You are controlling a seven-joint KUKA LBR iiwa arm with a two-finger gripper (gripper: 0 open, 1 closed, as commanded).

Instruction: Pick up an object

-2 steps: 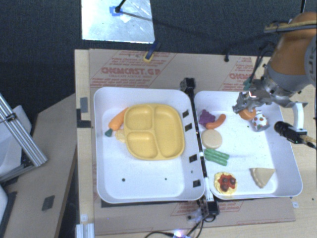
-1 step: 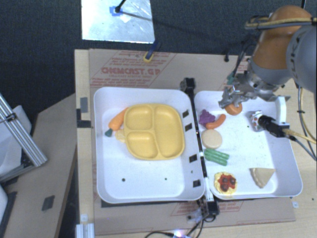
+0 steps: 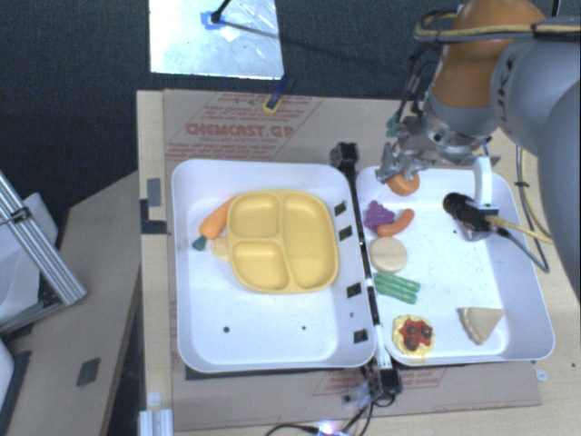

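gripper point(image 3: 404, 173): low over the far left corner of the right white shallow plastic bin point(image 3: 522, 284), right at the small round orange toy fruit point(image 3: 403, 185).
jaws: state cannot tell.
orange fruit: on bin floor, just beyond purple toy grape cluster point(image 3: 379, 214) and red toy sausage point(image 3: 396, 222).
step: closing on the fruit.
advice: centre over fruit, descend straight, avoid bin wall, lift only once firmly pinched.

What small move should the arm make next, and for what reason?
Probably a short, slow lift straight up. The gripper sits low at the far edge of the right bin, right over a small orange object. Whether the object is truly between the fingers is unclear; lifting would show it.
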